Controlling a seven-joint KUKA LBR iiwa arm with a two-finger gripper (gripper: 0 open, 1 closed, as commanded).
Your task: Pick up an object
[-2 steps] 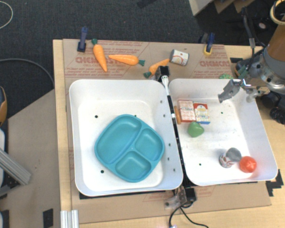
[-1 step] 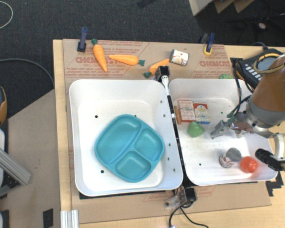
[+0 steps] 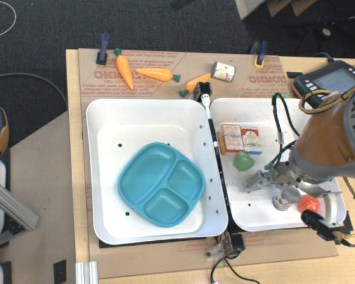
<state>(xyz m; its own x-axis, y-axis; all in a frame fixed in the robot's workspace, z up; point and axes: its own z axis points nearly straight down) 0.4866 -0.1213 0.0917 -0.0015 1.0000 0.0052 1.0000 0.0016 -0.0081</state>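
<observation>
1. The gripper (image 3: 255,182) hangs low in the right bin (image 3: 236,215), at the lower right of the frame; whether it is spread or pressed together cannot be told, and nothing is seen pinched in it.
2. A small green round object (image 3: 244,161) lies in the right bin just up and left of the gripper, near it but apart.
3. A red-and-white carton (image 3: 241,138) lies flat above the green object, touching or almost touching it; its print is too small to read.
4. An orange-red object (image 3: 309,204) and a small grey round piece (image 3: 280,202) sit at the bin's lower right, close under the arm's wrist.
5. The left bin (image 3: 100,176) holds one teal divided plate (image 3: 161,184) with three compartments.
6. On the cardboard (image 3: 77,158) above the bins lie three toy carrots (image 3: 125,70), (image 3: 155,74), (image 3: 195,84) and one small white cup (image 3: 223,71) on its side.
7. Two blue clamps (image 3: 102,48), (image 3: 260,52) grip the board's top edge.
8. Red lettering on the cardboard begins "CHICH"; the rest is unclear.
</observation>
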